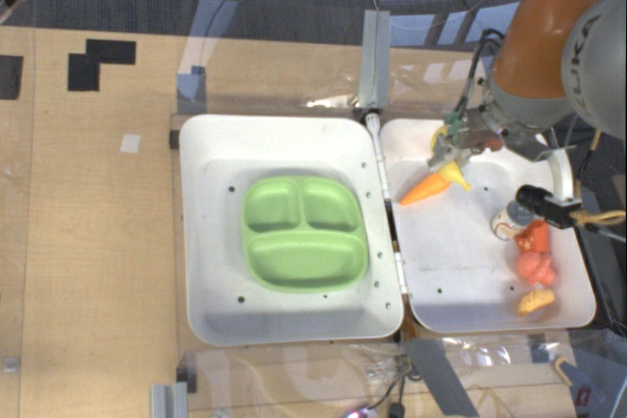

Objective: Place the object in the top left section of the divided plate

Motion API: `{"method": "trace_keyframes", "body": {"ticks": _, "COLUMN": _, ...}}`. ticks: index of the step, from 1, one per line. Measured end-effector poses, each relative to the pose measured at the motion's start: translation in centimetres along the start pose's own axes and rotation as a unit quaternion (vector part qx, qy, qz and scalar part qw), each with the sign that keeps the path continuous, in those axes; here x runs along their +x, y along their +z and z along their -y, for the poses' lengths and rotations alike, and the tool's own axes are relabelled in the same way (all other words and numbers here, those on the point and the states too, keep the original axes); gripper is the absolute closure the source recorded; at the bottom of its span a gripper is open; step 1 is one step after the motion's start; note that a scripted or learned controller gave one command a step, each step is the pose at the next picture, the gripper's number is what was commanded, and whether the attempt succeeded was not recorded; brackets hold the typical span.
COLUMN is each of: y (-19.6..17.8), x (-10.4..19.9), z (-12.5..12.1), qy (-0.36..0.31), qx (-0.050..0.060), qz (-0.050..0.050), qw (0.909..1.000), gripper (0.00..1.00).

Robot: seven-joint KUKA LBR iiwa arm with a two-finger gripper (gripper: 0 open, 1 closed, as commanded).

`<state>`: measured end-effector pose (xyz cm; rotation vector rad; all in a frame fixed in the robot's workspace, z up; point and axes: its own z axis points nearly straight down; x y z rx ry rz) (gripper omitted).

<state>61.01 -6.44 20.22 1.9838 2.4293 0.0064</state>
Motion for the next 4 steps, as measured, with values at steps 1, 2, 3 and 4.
{"method": "trace_keyframes", "body": {"ticks": 1, "y": 1.7, "x": 10.2, "z": -4.7, "qy": -0.117, "qx": 0.000, "qz": -0.001, "qw": 0.9932, "gripper": 1.00}}
{"method": "trace_keyframes", "body": {"ticks": 2, "y": -1.3, "x": 15.4, "z": -2.9, "qy": -0.095, "qx": 0.000, "qz": -0.001, "qw": 0.9955, "gripper": 1.00}}
{"method": "trace_keyframes", "body": {"ticks": 3, "y": -3.3, "x": 26.0, "z": 0.0, "qy": -0.134, "qx": 0.000, "qz": -0.002, "qw": 0.9909, "gripper": 1.00}}
{"method": "trace_keyframes", "body": {"ticks": 4, "y": -3.3, "x": 25.9, "z": 0.0, "qy": -0.134, "qx": 0.000, "qz": -0.002, "qw": 0.9910, "gripper": 0.00}}
